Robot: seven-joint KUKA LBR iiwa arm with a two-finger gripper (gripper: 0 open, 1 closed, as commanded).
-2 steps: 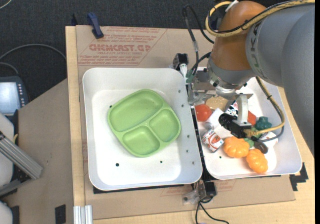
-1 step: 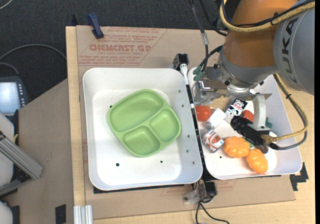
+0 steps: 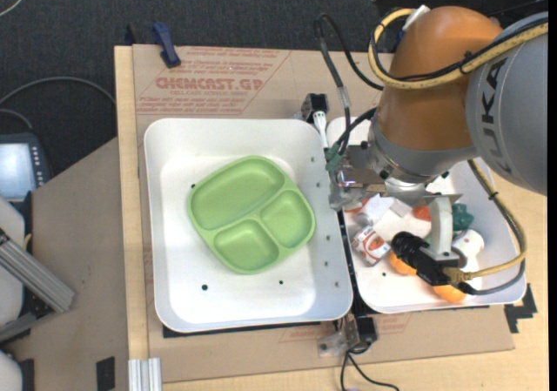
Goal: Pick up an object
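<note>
Cluttered objects (image 3: 409,246) beneath gripper (image 3: 383,193)

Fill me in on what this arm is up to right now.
The grey and orange arm reaches in over the right bin, its wrist low above a jumble of small objects there, apparently going for one of them. I cannot see whether it has anything; the wrist hides the grasping part. The left bin holds a green divided plate, lying flat and untouched. So a pick looks to be under way, with nothing visibly lifted.
</note>
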